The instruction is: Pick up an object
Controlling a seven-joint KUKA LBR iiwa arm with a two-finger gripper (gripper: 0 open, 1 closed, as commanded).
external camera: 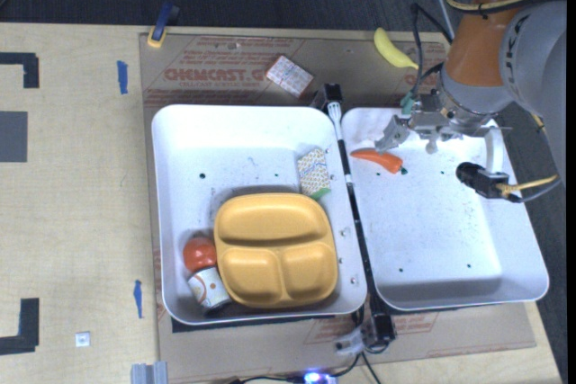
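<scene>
Two white bins noted. Left bin [171,193], near end: yellow divided tray [273,247], red-and-white object [203,270] touching its left edge; patterned packet [313,171] beyond. Right bin [450,283], far end: orange carrot [378,160] on the floor. Gripper [416,132] just beside carrot, nothing visibly held; finger spread cannot be determined.

An orange toy carrot [378,160] with a small green tip is lying flat near the far-left corner of the right bin [450,283], pointing sideways.
</scene>
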